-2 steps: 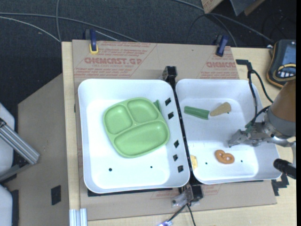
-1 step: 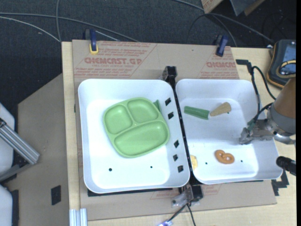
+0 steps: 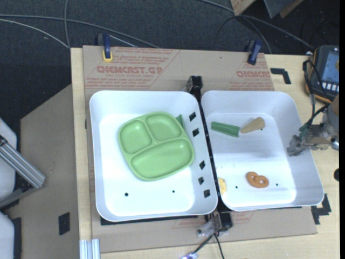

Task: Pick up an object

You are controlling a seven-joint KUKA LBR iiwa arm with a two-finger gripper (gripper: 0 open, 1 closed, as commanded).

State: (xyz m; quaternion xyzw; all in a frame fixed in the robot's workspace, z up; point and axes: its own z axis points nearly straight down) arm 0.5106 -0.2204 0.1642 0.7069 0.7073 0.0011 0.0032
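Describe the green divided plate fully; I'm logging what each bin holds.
The green divided plate looks like matte plastic, rounded, with three compartments: two small ones toward the far side, one large one nearer the camera. It lies flat and right side up, slightly rotated, on the floor of the left white bin, with nothing in its compartments.

Light green divided plate (image 3: 156,145), dark green-handled brush (image 3: 237,128) with tan head, orange pretzel (image 3: 257,180), white bins (image 3: 102,144).

I see a green three-compartment plastic plate (image 3: 156,145) lying flat in the left bin. In the right bin lie a green-handled tan brush (image 3: 237,128) and an orange pretzel-shaped toy (image 3: 257,180).
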